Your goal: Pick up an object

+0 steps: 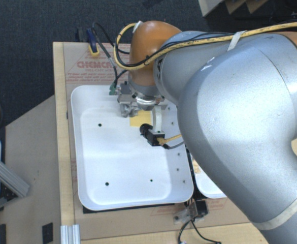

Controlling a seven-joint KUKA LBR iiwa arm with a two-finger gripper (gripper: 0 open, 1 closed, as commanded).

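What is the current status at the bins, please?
Gripper low in left bin, far side. Yellow object beneath it. Grasp unconfirmed. Arm covers right bin.

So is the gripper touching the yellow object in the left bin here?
Cannot tell. In the camera view the gripper sits directly over the yellow object near the left bin's upper right, and the wrist hides where they would meet.
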